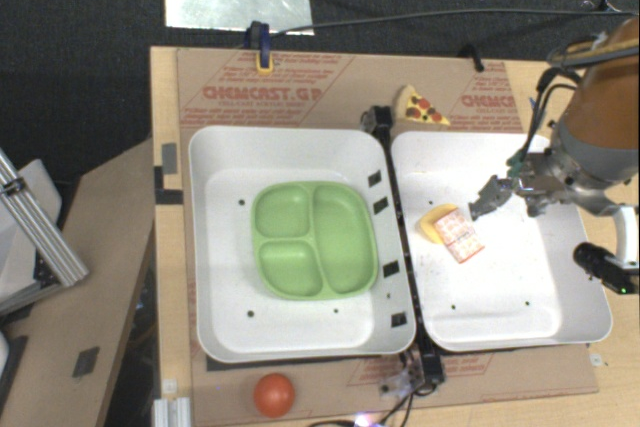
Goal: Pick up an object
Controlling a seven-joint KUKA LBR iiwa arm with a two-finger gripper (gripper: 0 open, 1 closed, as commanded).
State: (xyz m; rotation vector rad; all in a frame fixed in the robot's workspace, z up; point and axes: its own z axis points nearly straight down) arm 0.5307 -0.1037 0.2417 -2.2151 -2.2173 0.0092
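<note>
While the gripper is being held low over the right bin, its fingers are pointing toward the left; how far they are parted cannot be told, and nothing is being seen between them. Just beside its tip, a yellow piece and a red-and-white packet are lying touching on the bin floor. For a clean grasp, one of them is best being straddled squarely, away from where they meet. The green tray is sitting in the left bin.
</note>
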